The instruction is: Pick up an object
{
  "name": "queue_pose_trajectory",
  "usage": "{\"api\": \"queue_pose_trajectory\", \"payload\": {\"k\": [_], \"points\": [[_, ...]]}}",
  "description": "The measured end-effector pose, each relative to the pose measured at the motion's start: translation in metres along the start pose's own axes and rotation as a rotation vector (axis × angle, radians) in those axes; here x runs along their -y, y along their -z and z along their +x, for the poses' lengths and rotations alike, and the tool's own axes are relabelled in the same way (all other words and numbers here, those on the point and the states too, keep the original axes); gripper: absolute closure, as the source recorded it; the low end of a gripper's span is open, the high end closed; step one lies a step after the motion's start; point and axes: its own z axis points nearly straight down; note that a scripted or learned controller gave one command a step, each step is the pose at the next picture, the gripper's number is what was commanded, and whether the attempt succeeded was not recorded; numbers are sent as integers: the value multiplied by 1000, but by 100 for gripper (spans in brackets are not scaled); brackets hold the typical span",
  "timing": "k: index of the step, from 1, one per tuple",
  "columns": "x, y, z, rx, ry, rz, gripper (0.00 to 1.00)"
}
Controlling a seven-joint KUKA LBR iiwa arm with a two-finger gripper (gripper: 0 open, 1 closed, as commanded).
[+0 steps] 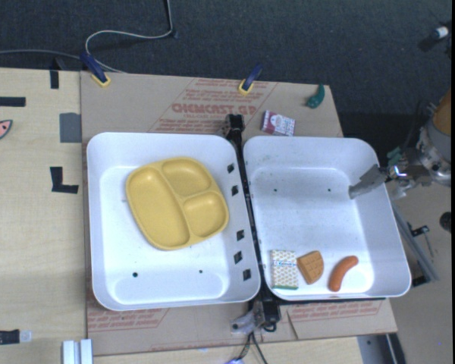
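Sausage [343,273], cracker [311,266] and small packet [284,268] lie lower right; the gripper [366,182], grip state unclear, should centre above one before descending.

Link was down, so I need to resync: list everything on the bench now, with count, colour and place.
bins: 2, white, side by side on the bench
divided plate: 1, yellow, in the left bin
small packet: 1, white with green, right bin, near edge
cracker-like piece: 1, tan, right bin, beside the packet
sausage: 1, orange-red, right bin, near right corner
small packet: 1, red and white, on the cardboard behind the bins
clamps: 2, yellow and blue, far cardboard edge
small object: 1, teal, far right of the cardboard
hand: 1, grey, over the right bin's right rim
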Motion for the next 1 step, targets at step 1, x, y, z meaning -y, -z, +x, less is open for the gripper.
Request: {"api": "queue_pose_trajectory", "payload": {"k": [1], "points": [[-5,-112,63,-2,1,2,0]]}}
